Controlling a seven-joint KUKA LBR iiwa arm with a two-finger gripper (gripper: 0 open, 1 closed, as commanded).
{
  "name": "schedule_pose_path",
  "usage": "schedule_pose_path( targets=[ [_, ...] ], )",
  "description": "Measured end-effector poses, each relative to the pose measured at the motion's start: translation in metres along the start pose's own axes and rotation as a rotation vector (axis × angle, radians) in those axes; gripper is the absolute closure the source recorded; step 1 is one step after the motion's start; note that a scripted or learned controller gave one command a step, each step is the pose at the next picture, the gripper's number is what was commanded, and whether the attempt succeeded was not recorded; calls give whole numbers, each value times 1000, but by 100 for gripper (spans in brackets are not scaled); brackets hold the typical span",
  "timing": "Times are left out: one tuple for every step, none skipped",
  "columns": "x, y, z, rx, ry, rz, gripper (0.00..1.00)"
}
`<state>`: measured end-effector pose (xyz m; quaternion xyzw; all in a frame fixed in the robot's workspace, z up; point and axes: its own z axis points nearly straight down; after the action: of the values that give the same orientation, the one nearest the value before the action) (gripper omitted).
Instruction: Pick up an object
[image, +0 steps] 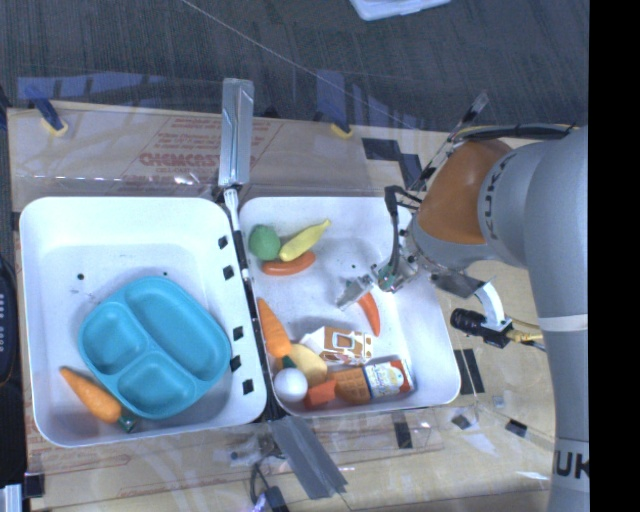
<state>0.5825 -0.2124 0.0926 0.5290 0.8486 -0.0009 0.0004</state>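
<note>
In the right bin (425, 340), the claw (358, 291), grip unclear, meets a slim orange-red pepper (371, 313).

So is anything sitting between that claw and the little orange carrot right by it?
Nothing visible does. The claw hangs low in the right bin, and the small carrot lies just beside its tip on bare white floor. The nearest other thing, a little printed carton, lies further toward the bin's front.

Small orange carrot (371, 312) lies in right bin (432, 340), seemingly untouched.
</note>
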Motion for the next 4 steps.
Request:
schedule_pose_path(
  targets=[
    [2, 0, 0, -1, 1, 90, 0],
    [2, 1, -10, -2, 1, 85, 100],
    [-3, 83, -10, -3, 1, -61, 100],
    [56, 114, -143, -14, -5, 2, 100]
  ],
)
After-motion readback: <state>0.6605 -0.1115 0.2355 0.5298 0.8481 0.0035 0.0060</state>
